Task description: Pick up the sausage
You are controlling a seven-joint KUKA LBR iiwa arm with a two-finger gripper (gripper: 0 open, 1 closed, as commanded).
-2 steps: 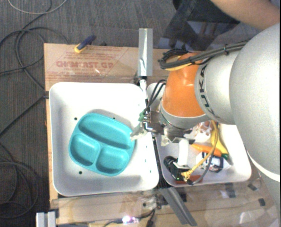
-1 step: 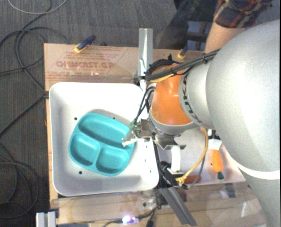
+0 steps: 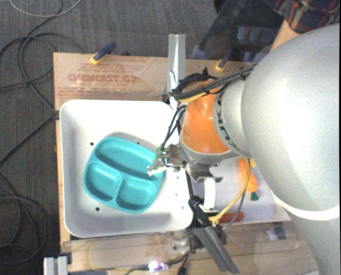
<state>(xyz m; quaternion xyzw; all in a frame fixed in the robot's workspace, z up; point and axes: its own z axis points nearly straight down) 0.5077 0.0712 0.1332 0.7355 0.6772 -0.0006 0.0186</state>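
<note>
The jaws [image 3: 157, 164], whose state I cannot tell, hover at the right rim of the teal divided tray [image 3: 123, 175] in the left white bin [image 3: 78, 125].

Sausage [image 3: 234, 216]: small reddish-orange piece, mostly hidden, only a short stretch shows. It lies flat on the floor of the right bin [image 3: 269, 212], in that bin's near-left part, close to its front wall. Long axis runs roughly along that front wall, slightly tilted. A yellow cable [image 3: 239, 199] crosses just above it in the view and covers its left end. Full shape and length can't be made out. Nothing grips it; it rests loose in the bin.
</note>
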